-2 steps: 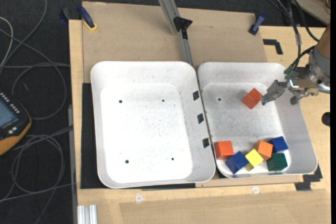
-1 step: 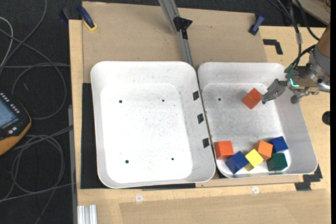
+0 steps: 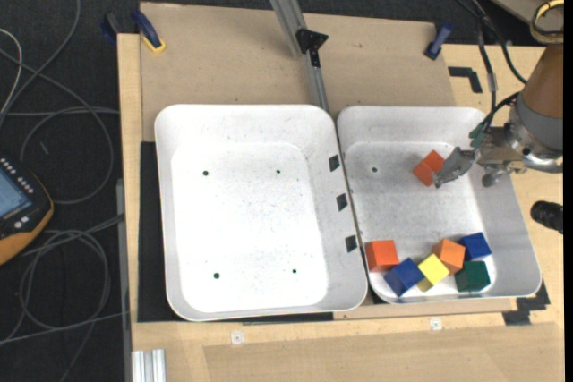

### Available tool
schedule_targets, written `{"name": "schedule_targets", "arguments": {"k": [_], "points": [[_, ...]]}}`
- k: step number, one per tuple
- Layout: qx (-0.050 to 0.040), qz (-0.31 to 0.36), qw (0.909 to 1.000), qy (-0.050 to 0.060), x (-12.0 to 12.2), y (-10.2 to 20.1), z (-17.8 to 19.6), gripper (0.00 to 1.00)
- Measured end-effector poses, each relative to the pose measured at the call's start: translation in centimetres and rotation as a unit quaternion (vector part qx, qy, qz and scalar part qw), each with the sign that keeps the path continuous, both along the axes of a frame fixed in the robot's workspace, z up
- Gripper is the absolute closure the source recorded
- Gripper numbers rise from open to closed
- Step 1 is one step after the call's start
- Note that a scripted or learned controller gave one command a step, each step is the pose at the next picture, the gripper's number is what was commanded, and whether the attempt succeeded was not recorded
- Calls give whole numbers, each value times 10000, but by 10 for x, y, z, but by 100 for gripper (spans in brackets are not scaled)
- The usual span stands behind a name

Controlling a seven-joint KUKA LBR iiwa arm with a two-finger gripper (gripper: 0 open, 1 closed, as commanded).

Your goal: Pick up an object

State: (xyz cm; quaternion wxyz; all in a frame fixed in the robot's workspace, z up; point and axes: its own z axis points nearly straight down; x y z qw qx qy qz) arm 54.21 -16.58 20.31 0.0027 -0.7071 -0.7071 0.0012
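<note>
Reaching in from the right over the right bin [image 3: 501, 219], the hand [image 3: 467, 164] sits low with one dark finger touching an orange block [image 3: 429, 166]; whether the fingers clamp it cannot be told. Along the bin's near edge lie an orange cube [image 3: 382, 254], two blue blocks [image 3: 404, 275], a yellow cube [image 3: 433, 269], another orange block [image 3: 451, 253] and a green cube [image 3: 473, 276].

Six blocks [image 3: 430, 267] cluster along the right bin's [image 3: 394, 143] near edge, seemingly touching.
</note>
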Motion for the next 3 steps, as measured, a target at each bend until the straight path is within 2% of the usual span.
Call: {"name": "schedule_targets", "arguments": {"k": [1,2,3], "points": [[5,-3,10000,10,-6,-4,-61,0],[5,-1,10000,5,-7,-3,-106,0],[-4,-3,10000,-37,-5,-3,-92,100]]}}
